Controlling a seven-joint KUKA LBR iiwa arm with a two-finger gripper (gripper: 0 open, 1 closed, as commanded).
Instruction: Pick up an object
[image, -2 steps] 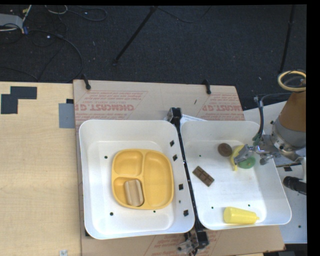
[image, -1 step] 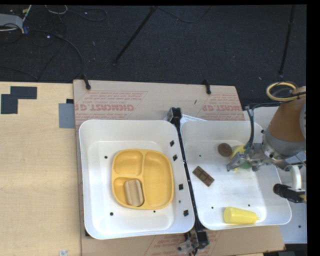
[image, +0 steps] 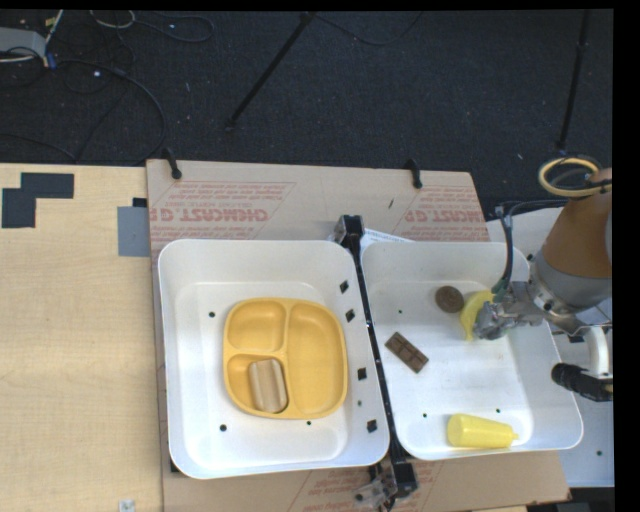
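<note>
A robotics lab or test workstation, seen from a camera fixed overhead. A pale wooden bench carries a sheet of printed cardboard, and on it sit two shallow white bins side by side, joined by a black divider strip. A grey industrial robot arm with an orange band reaches in from the right. Beyond the bench lies dark carpet crossed by loose black cables and thin stand legs. Dark tape patches mark the benchtop. The bare, rigged-up setup suggests experimental work, not a home or shop.
</note>
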